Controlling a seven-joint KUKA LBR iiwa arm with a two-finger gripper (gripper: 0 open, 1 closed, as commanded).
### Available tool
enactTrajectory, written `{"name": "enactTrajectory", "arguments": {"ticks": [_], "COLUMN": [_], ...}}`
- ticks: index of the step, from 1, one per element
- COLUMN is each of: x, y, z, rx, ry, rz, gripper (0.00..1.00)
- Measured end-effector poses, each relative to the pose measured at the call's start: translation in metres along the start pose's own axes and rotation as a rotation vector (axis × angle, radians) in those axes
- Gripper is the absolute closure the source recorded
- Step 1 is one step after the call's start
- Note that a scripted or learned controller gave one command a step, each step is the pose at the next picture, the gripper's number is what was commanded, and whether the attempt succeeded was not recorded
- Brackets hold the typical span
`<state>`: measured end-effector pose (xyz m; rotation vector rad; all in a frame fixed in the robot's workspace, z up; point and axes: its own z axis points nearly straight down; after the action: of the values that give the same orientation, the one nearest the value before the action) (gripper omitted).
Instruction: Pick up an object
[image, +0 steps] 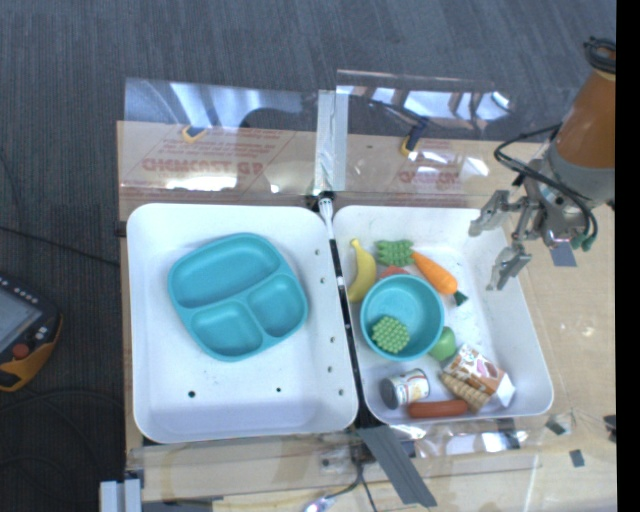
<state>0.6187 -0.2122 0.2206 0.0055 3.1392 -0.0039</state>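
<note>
My gripper (496, 244) hangs over the right bin's far right part, its fingers (508, 268) spread open with nothing between them. Left of it and below lie an orange carrot (434, 271), a green toy (394, 251), a yellow banana (362, 270) and a teal bowl (403, 314) holding a green knobbly piece (390, 333). Nearer the front edge sit a small can (405, 388), a red sausage (437, 408), a snack packet (473, 376) and a green lime (443, 345). The carrot is the closest object to the fingers.
The left bin (160, 400) holds a teal divided plate (237, 294). The right bin (527, 340) has bare floor under the gripper. Clear plastic walls (330, 140) stand behind both bins. A black and orange device (22, 335) lies at the far left.
</note>
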Motion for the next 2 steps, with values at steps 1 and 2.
{"name": "enactTrajectory", "arguments": {"ticks": [1, 2], "x": [-0.012, -0.012], "y": [0.018, 0.044], "z": [0.125, 0.13], "rx": [0.001, 0.001], "ry": [-0.002, -0.01], "rz": [-0.092, -0.047], "gripper": [0.0, 0.0]}}
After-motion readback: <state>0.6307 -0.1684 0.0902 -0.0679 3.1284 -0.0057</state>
